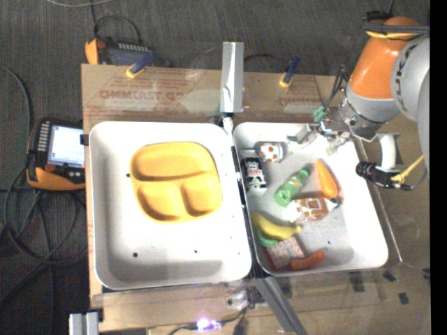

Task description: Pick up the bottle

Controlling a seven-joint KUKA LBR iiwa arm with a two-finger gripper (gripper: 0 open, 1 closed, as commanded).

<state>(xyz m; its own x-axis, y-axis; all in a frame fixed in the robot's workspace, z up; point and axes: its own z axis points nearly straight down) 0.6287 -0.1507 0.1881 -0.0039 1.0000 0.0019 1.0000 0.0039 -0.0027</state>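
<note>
One bottle [292, 185], one banana [274, 227], two bins [105, 187].

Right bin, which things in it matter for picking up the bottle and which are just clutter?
Belongs to the job:
green bottle
end effector

Just lying about:
banana
carrot
can
yellow tray in the left bin

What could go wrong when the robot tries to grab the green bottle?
The bottle lies on its side, tilted, so it might roll or slip away. The carrot and the banana lie close by in the right bin, so the gripper, now near the bin's far edge, could bump or grab one instead.
</note>
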